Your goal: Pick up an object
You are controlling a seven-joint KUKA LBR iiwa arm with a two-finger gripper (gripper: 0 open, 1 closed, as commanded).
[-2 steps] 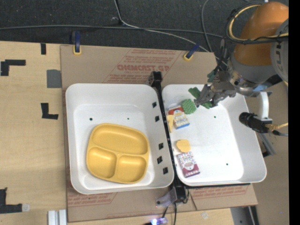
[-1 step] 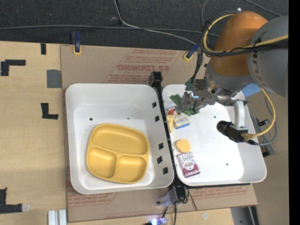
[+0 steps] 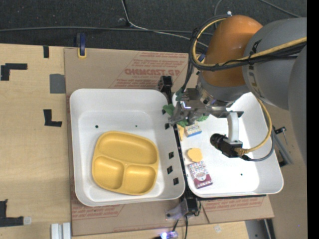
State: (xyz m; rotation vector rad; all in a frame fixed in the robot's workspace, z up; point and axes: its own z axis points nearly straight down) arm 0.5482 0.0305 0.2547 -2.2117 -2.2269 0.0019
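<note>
- Two white bins on bench: left bin (image 3: 79, 108) has yellow divided tray (image 3: 124, 162); right bin (image 3: 264, 178) has the small stuff.
- Gripper (image 3: 187, 114) low at right bin's near-left corner, prob. going for blue-yellow packet (image 3: 192, 130) just below it.
- Grip state: can't tell, wrist blocks view.
- Yellow piece (image 3: 195, 154) & maroon packet (image 3: 200, 175) lie further down the bin, apart from gripper.

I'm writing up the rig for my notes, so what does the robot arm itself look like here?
The arm is bulky, with smooth grey casing and a rounded orange band above the wrist. Thin black and yellow cables loop around the band and trail down past the wrist. The gripper at its end is a small cluster of dark and metallic parts.
</note>
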